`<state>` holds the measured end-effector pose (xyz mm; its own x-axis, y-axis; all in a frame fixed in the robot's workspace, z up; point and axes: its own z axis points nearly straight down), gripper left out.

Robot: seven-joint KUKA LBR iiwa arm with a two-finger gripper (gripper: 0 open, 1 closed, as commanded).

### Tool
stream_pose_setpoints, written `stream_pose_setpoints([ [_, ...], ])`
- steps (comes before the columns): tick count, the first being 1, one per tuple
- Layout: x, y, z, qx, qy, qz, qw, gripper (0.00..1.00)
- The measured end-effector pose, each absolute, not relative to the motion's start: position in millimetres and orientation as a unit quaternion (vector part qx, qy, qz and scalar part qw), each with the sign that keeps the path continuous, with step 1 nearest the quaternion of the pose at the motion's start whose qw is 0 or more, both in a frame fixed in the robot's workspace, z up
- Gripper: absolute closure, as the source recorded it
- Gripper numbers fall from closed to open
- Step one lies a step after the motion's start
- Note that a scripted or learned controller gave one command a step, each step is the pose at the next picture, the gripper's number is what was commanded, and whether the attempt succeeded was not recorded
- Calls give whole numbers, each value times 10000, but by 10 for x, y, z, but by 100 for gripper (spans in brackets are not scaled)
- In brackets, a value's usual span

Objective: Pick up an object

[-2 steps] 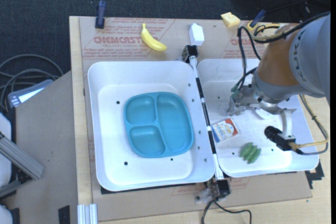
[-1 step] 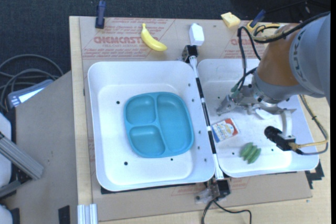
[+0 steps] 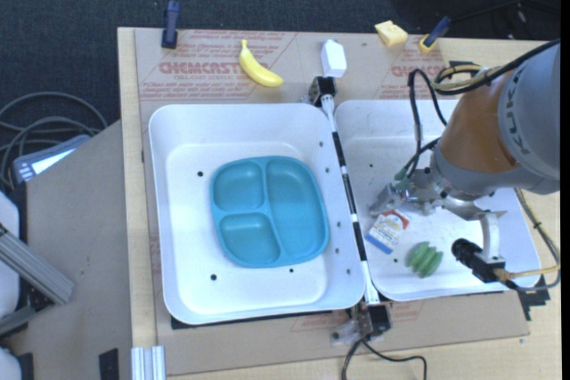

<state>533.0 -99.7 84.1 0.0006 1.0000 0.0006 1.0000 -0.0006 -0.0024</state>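
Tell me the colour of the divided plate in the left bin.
The divided plate is light blue, plain, clearest in the camera view.

Single fixed camera above bench [image 3: 134, 191], looking down at a slant, moderate distance, both white bins [image 3: 169, 191] in frame, arm [image 3: 499, 129] entering from right, floor at far edge

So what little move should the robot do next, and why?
Probably lower the gripper a little onto the small white packet. The gripper sits in the right bin, just above and beside that packet, closer to it than to the green toy, and nothing shows between its fingers yet.
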Motion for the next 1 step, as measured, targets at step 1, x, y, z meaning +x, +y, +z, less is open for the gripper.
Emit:
stream_pose_setpoints([
  [1,5876,-1414,850,-7071,-7071,0,-6,0],
])
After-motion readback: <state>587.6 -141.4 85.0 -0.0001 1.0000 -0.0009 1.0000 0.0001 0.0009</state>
